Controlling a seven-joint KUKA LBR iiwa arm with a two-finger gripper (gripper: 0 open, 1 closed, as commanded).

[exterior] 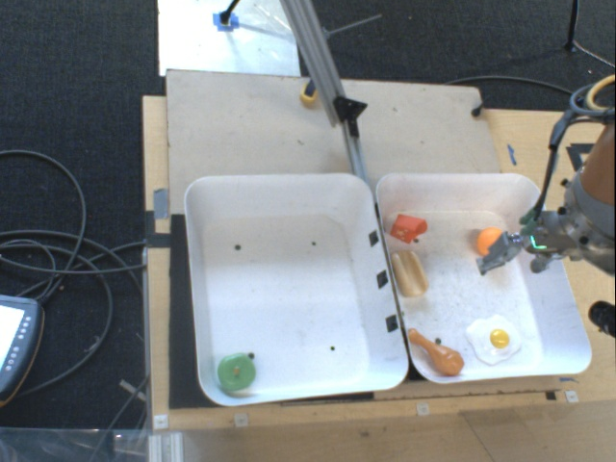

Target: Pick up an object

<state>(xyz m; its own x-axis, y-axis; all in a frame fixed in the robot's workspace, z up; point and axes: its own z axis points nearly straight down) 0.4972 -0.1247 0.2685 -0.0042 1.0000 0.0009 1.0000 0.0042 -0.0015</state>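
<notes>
- Jaws: my gripper (507,250) hangs over the right bin (574,352), at about three o'clock within it, close to the bin's right wall. I cannot tell whether my jaws stand apart or together; from above they read as one dark grey block with a small green light behind it.
- Nothing shows between my fingers.
- An orange ball (488,240) lies just beside my gripper at its ten o'clock, touching or nearly touching in this view; I cannot tell which.
- A red block (409,226) sits at eleven o'clock in the right bin, near its left wall.
- A hot dog bun (410,273) lies just below the red block, long axis running twelve to six, at nine o'clock in the bin.
- A drumstick (437,351), orange-brown, lies at seven o'clock in the bin, tilted, its thick end toward four o'clock.
- A fried egg (496,340) rests flat at five o'clock in the bin, just right of the drumstick and well below my gripper.
- The left bin (202,287) holds a green disc (236,372) in its seven o'clock corner, well apart from everything else.
- My arm (599,195) comes in from three o'clock, with the orange band above the wrist.
- A grey pole (318,51) slants from twelve o'clock down to the seam between the two bins.
- Cables (58,248) loop on the dark floor at nine o'clock.
</notes>
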